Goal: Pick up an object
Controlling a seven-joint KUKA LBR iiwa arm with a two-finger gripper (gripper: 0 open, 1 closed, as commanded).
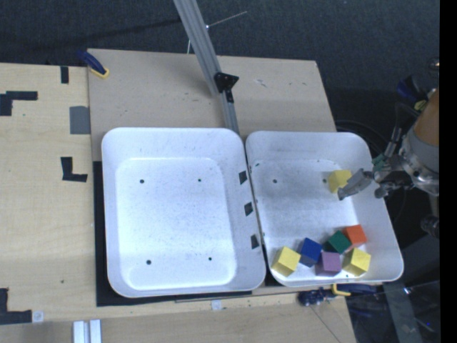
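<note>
Now the gripper (pixel 365 182) hangs over the right bin (pixel 300 156), beside a yellow block (pixel 338 180).
Its fingers spread apart, gripping nothing; one fingertip touches that block. Yellow, blue, purple, green and orange blocks cluster (pixel 325 254) at the bin's near edge.

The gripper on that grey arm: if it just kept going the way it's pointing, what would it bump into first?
Most likely the yellow block in the right bin. The gripper points leftward and sits right beside it. Depth is unclear from above, so it might pass just over the block.
</note>
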